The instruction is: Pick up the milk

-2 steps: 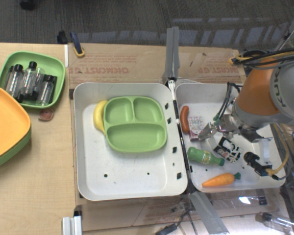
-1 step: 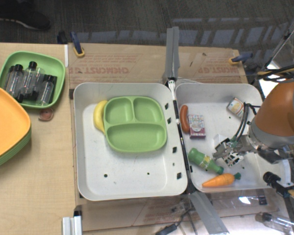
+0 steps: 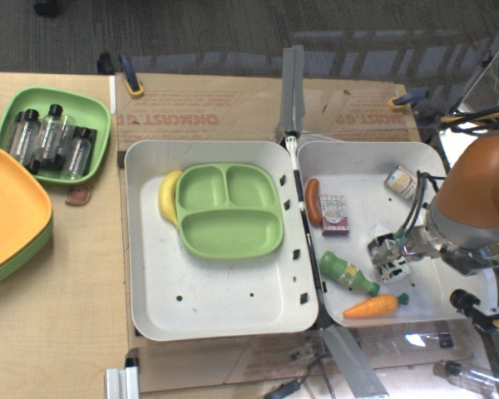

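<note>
A small white and pink carton (image 3: pixel 334 214), which I take for the milk, lies flat in the right bin (image 3: pixel 362 160) near its left wall. My gripper (image 3: pixel 388 258) hangs low over the middle of that bin, to the right of the carton and a little nearer the front, apart from it. Behind the gripper, the grey wrist and orange band (image 3: pixel 476 191) reach in from the right.
A red sausage (image 3: pixel 312 200) lies just left of the carton. A green bottle (image 3: pixel 348 274) and a carrot (image 3: pixel 372 307) lie at the bin's front, close to the gripper. A small tilted can (image 3: pixel 402 181) sits at the back right. The left bin holds a green divided plate (image 3: pixel 229 210) and a banana (image 3: pixel 166 198).
</note>
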`<move>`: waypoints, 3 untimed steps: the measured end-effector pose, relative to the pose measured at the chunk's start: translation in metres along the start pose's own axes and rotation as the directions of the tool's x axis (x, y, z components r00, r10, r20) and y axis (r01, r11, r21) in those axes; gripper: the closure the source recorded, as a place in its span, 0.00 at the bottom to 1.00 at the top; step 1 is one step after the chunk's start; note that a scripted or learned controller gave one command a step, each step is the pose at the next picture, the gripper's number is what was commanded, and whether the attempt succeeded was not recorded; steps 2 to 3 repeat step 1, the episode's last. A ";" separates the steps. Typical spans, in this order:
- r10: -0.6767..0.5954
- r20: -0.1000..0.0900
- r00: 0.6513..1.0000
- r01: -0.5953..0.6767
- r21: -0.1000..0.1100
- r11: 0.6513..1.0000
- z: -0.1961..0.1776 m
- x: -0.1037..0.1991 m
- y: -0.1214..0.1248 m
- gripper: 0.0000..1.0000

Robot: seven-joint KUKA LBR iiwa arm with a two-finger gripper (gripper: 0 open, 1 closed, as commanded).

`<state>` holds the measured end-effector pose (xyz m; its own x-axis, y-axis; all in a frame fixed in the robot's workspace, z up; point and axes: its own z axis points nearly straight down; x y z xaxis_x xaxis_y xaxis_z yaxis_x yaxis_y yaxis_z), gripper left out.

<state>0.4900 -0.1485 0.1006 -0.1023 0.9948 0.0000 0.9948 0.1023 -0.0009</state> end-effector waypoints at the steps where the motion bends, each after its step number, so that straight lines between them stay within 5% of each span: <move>1: 0.071 0.001 0.997 -0.071 0.001 0.997 -0.106 0.057 0.007 1.00; 3: 0.071 0.001 0.997 -0.071 0.001 0.997 -0.106 0.057 0.007 1.00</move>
